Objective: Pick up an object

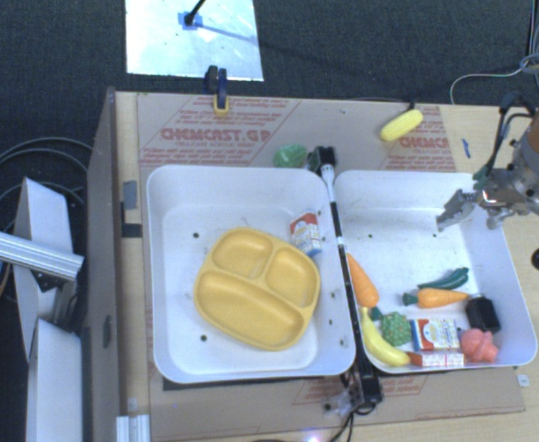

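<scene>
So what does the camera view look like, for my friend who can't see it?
A robot gripper hangs over the right bin, which holds toy food: a carrot and a banana. The left bin holds a yellow tray.

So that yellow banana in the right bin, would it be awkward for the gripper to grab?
Probably somewhat. The banana is curved and looks smooth like a plastic toy, so it might slip or swivel between two fingers. It lies tight against the right bin's wall, beside the broccoli, leaving little room. It is likely light and stiff, so lifting should be easy.
</scene>
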`<state>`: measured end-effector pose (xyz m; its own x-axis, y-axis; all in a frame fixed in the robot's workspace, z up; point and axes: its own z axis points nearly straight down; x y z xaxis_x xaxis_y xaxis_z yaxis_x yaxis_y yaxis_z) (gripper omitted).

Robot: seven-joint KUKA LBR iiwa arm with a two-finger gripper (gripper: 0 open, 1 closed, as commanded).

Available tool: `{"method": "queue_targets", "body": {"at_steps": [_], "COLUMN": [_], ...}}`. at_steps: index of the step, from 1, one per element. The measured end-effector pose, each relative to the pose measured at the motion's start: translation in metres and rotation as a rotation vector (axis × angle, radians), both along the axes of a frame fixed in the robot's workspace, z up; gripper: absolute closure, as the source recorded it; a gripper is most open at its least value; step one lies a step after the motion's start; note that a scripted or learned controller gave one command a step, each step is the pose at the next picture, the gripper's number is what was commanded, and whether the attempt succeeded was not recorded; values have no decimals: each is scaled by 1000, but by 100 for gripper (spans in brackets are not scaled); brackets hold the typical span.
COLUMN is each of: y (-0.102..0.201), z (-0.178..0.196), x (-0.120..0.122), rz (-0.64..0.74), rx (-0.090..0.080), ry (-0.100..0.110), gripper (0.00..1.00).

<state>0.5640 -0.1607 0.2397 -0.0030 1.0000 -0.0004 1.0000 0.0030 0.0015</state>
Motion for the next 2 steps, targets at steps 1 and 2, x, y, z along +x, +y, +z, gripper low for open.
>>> {"method": "queue_targets", "body": {"at_steps": [1, 2], "y": [76, 76], "z": [-119, -157], "x": [-24, 7], "rz": [6, 2], "rx": [6, -3], "ry": [11, -3], "gripper": [0, 0]}}
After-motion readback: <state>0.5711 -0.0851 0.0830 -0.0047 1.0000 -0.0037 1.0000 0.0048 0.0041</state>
